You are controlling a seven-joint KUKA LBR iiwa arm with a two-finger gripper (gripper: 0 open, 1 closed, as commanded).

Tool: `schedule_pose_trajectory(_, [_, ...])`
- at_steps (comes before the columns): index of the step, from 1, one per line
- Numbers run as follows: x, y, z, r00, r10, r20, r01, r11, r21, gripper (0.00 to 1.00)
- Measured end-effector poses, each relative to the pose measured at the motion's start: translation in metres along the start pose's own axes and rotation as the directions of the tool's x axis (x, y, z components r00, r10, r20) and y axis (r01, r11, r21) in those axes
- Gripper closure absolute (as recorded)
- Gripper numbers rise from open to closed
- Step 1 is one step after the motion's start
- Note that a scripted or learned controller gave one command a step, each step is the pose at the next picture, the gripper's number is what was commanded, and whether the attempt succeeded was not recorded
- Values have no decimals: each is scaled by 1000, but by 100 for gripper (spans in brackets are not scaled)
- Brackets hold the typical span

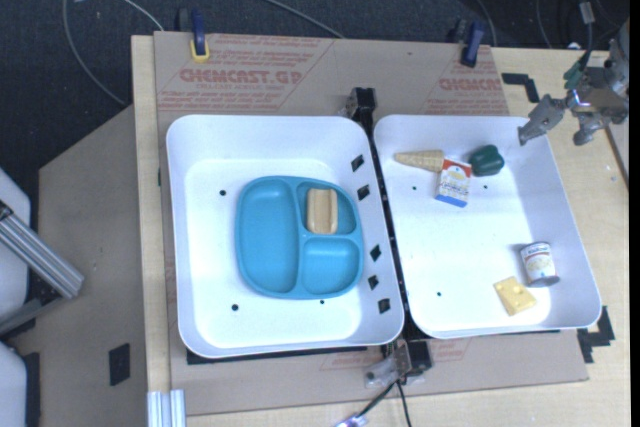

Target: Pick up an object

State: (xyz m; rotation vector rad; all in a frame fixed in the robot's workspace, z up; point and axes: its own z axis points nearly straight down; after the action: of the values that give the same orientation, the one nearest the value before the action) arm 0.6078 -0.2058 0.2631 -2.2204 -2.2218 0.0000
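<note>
While the gripper [548,118] hangs at the frame's right edge, fingers spread and holding nothing, a dark green rounded object [486,159] lies in the right bin's [560,245] upper part.

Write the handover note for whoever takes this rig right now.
Claw: above the right bin's far right corner, holding nothing.
Right bin: ice-cream cone, small carton and dark green piece clustered at the back; small can and cheese wedge near the front right.
Left bin: blue divided plate with a bread slice in it.
Done: nothing picked.
Left: grasp an object.
</note>
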Motion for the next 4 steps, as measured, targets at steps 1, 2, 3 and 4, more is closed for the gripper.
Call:
schedule_pose_trajectory(1, [9, 2, 58, 1000, -1, -2, 1, 1000, 5, 0])
schedule_pose_trajectory(2, [9, 12, 108, 1000, -2, -1, 2, 1000, 3, 0])
schedule_pose_trajectory(3, [7, 18, 168, 1000, -1, -1, 1, 1000, 4, 0])
schedule_pose_trajectory(4, [7, 20, 153, 1000, -2, 1, 2, 1000, -3, 100])
